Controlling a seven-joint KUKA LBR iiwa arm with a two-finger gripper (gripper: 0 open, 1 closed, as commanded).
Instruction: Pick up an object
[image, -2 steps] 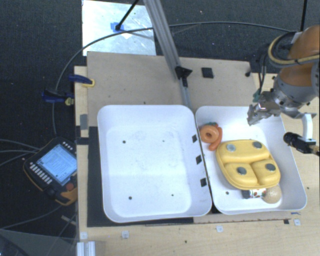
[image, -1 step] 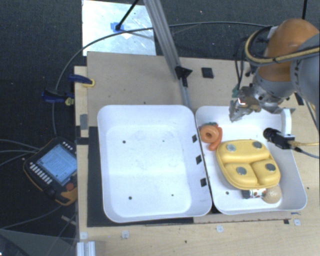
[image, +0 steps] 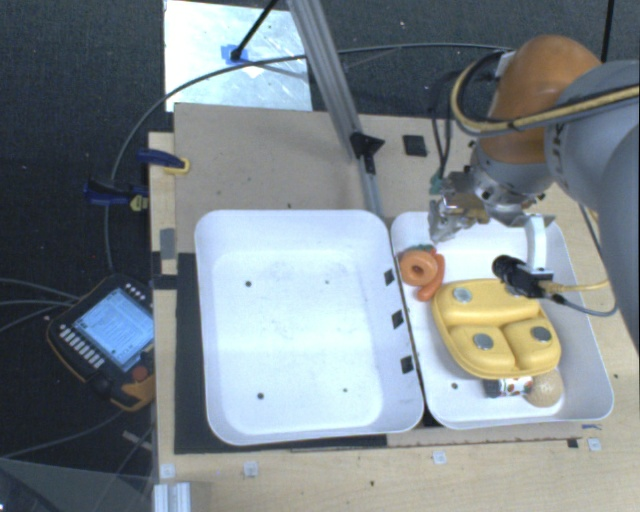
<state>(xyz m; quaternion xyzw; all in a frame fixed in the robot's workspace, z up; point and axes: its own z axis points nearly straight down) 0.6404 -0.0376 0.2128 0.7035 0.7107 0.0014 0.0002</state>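
Lay in right bin (image: 578, 262): orange ring (image: 421, 268) at left wall, big yellow lumpy toy (image: 496, 328) centre, small beige ball (image: 544, 391) at front.

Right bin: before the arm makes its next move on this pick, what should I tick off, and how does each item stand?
1. Objects available in the right bin: ok; orange ring, yellow moulded piece and a small tan ball.
2. Gripper over the right bin: ok, at its far left corner.
3. Gripper finger state: cannot tell.
4. Anything held: cannot tell.
5. Nearest target: orange ring, just below the gripper, ok.
6. Ring clear of neighbours: not ok, close to the bin wall and the yellow piece.
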